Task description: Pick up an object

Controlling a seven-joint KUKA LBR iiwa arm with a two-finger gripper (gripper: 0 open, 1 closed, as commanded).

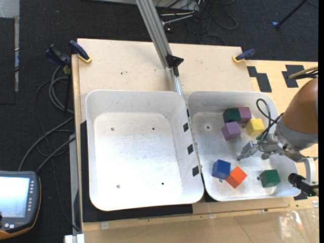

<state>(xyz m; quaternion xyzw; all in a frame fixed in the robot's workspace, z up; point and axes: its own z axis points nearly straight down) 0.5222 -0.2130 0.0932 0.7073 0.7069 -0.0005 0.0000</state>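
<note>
— What's around the bench?
— Dark carpet floor (35, 14), with cables (48, 130) trailing down the left side. The pale wooden benchtop (131, 65) has yellow-tipped blue clamps (78, 50) at its upper corners.
— Anything else?
— A metal pole (154, 24) slanting from the top, and a handheld screen unit (17, 201) at lower left

The right bin (202, 110) holds little blocks. The gripper (248, 151) hangs in its middle. A yellow block (254, 126) sits just behind it. An orange block (236, 177) and a blue block (220, 169) touch near its front.
</note>
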